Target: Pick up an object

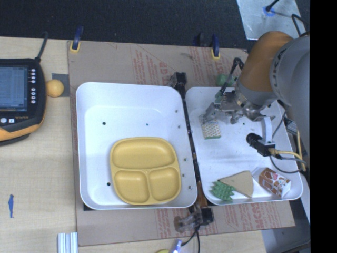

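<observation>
The claw hangs over a small checkered block in the right bin; whether its grip is closed cannot be told

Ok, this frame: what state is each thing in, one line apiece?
Gripper: low over the right bin's far end, at the sponge; hold unclear.
Sponge: lying in the right bin.
Yellow tray: flat, right way up in the left bin.
Green piece, wedge, carton: lying at the right bin's near edge.

A divided tray lies in the left bin; a wedge and carton lie in the right bin.
</observation>
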Robot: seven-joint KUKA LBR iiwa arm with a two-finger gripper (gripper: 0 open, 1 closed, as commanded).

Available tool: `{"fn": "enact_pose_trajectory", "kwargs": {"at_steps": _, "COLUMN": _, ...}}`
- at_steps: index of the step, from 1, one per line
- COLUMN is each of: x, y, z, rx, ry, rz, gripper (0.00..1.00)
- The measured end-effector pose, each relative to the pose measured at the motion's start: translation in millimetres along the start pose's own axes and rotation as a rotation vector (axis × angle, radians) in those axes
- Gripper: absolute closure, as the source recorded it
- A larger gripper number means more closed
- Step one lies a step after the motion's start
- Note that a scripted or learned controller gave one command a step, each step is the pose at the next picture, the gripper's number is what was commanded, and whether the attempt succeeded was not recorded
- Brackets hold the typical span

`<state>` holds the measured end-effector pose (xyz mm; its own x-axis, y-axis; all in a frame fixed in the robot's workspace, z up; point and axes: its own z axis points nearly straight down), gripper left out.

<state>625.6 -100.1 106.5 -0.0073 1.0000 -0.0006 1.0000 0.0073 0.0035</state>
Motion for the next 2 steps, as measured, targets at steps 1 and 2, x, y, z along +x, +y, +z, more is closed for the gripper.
{"fn": "enact_pose_trajectory", "kwargs": {"at_steps": 1, "x": 5, "y": 14, "z": 15, "rx": 0.005, "ry": -0.001, "rz": 0.002, "gripper": 0.00}}
{"fn": "enact_pose_trajectory", "kwargs": {"at_steps": 2, "x": 5, "y": 14, "z": 4, "rx": 0.005, "ry": -0.001, "rz": 0.001, "gripper": 1.00}}
